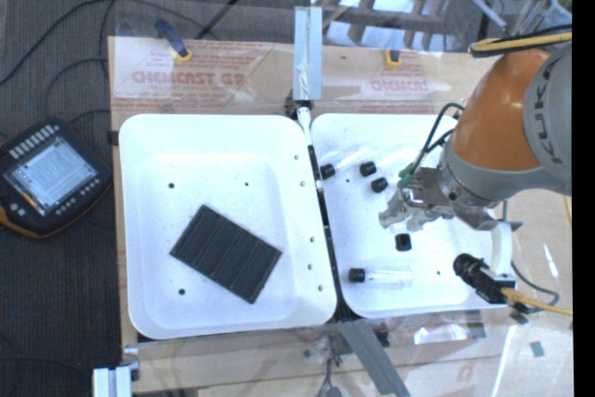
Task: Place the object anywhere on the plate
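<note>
A dark ridged rectangular plate [225, 253] lies flat and turned at an angle in the left bin [149, 163]. The right bin [437, 293] holds several small black caps, one of them [403, 242] just in front of my gripper. A clear tube with a black cap [379, 275] lies near that bin's front wall, and another clear tube [350, 159] rests toward the back left. My gripper [402, 211] hangs low over the middle of the right bin, slightly behind the nearest cap. Nothing shows between its tips.
Other black caps sit at the right bin's left wall [327, 171] and mid-back [368, 168] [378, 185]. The ridge between the two bins [316, 209] separates gripper and plate. A teach pendant [46, 177] lies off the bench to the left.
</note>
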